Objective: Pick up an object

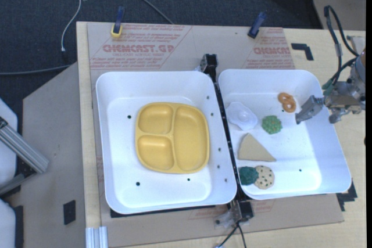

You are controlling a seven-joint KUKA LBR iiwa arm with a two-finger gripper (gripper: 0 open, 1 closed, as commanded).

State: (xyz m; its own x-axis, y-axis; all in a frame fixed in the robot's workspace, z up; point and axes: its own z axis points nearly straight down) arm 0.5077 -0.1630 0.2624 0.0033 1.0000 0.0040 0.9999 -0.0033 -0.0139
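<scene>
I am watching the gripper hanging over the right rim of the right bin, reaching in from the right side of the camera view, its two fingers spread apart with nothing sitting between them. Just to the left of the nearer fingertip, the small orange pretzel is lying on the bin floor, close to the claw but not touching it. A little lower and farther left, the green broccoli piece is resting in the middle of the bin, and beside it a clear plastic cup is lying against the bin's left wall. Below those, a tan wedge-shaped slice is lying flat, and toward the near-left corner a chocolate-chip cookie is sitting just beside a dark green lump. All of these are lying well to the left of and below the claw. Farther out, the left bin is holding a yellow three-compartment plate lying flat near its centre. Two blue clamps are gripping the far edge of the board beneath the bins.
</scene>
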